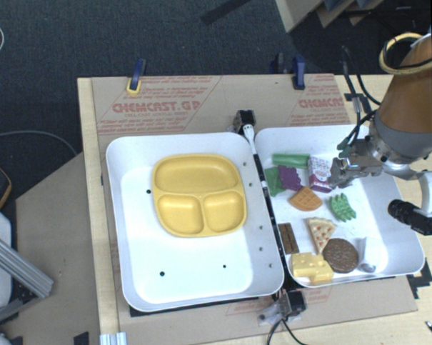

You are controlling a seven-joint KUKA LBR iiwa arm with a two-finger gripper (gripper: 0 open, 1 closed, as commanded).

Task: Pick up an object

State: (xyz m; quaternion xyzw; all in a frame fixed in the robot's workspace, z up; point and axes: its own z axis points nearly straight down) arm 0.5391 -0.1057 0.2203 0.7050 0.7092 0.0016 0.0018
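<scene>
The right bin [397, 228] holds several toy foods: a green bean pod [290, 159], a purple piece [289, 177], a white and red packet [319, 171], an orange cracker [305, 199], a green broccoli piece [342, 207], a pizza slice [320, 232], a brown cookie [340, 256], a yellow cheese block [311, 267] and a chocolate bar [287, 237]. My gripper [342, 173] hangs low over the bin's upper middle, just right of the packet and above the broccoli piece.
The left bin [134, 250] holds a yellow divided plate [199, 193]. The grey arm [406, 117] comes in from the right over the right bin's far corner. Clamps [134, 78] sit at the bench's back edge, and cables run along the right.
</scene>
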